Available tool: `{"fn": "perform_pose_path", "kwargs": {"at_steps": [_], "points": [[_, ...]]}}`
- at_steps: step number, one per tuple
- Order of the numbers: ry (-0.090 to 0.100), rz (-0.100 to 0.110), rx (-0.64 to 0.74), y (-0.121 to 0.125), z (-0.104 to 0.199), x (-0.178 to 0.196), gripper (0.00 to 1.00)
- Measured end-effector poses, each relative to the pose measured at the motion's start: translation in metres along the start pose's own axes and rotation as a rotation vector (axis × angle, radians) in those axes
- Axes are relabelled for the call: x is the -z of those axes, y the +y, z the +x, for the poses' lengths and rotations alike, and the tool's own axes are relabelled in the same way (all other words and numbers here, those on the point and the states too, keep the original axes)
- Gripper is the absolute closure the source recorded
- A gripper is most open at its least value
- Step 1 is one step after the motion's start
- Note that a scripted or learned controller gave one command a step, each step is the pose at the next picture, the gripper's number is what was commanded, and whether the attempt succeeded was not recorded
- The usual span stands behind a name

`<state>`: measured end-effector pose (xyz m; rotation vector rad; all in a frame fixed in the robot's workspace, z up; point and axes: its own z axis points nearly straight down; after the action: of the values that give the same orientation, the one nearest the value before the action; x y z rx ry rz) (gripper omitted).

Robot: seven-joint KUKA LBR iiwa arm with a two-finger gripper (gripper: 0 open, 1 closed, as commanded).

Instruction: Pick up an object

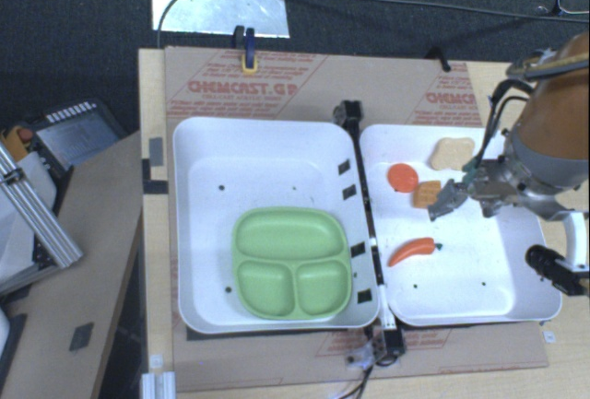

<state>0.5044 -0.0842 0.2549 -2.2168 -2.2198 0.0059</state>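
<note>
**Tool low over the right bin, food pieces all around it**

Dark carpet frames the shot, with a cardboard-covered surface (304, 79) carrying two white bins side by side. Over the right bin (479, 291) we find the grey arm with its orange band, and the tool (449, 202) sits low, just right of the toy pieces. Whether its jaws are apart or together, I cannot tell from this slanted angle; nothing shows clamped between them.

Look at the spread around it! Right at the tool's tip, just to its left, lies a small tan cracker (425, 193), very close, possibly touching. A little further left and up sits the red tomato (402, 177). Above the tool, near the bin's far wall, rests a pale bread slice (452, 153). Below and left of the tool, well clear of it, lies an orange-red chili pepper (411, 250) flat on the bin floor.

Far off to the tool's left, the left bin (203, 204) holds a green divided plate (291, 261).
</note>
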Motion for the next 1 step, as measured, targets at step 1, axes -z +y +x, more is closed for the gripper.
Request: {"fn": "perform_pose_path", "kwargs": {"at_steps": [1], "points": [[-0.001, -0.008, 0.002, 0.0016, 0.0, 0.0036, 0.0]]}}
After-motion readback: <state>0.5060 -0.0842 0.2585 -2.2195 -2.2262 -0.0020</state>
